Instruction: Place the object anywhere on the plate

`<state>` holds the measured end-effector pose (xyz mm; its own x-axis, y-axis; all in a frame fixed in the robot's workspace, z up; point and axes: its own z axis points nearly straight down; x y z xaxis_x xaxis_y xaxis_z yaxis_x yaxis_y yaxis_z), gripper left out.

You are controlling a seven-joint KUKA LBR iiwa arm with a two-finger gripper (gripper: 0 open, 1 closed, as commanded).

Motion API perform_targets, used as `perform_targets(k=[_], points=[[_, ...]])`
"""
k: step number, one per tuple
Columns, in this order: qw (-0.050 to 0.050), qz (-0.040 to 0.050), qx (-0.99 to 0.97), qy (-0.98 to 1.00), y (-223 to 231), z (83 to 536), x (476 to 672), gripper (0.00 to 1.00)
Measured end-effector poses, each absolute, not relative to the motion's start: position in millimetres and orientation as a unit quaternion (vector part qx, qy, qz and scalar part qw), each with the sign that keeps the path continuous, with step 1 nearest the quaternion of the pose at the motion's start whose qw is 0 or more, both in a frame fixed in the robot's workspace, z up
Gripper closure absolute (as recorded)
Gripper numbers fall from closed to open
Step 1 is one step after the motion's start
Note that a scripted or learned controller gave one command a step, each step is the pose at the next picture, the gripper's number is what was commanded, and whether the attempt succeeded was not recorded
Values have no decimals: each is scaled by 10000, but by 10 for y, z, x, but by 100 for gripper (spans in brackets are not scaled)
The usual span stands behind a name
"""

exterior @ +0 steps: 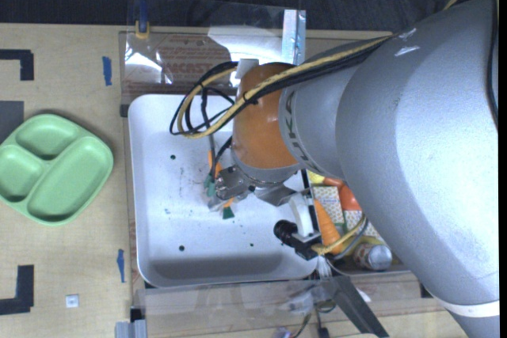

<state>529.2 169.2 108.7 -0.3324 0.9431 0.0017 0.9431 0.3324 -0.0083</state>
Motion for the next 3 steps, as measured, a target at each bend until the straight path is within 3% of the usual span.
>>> perform_targets(k=[1, 2, 3], points=[[7, -9, -5827, -8127, 1556, 893, 5811, 100], [8, 16, -5388, -8424, 2144, 2165, 5308, 100], [17, 24, -5404, -8414, 2156, 1533, 5147, 100]])
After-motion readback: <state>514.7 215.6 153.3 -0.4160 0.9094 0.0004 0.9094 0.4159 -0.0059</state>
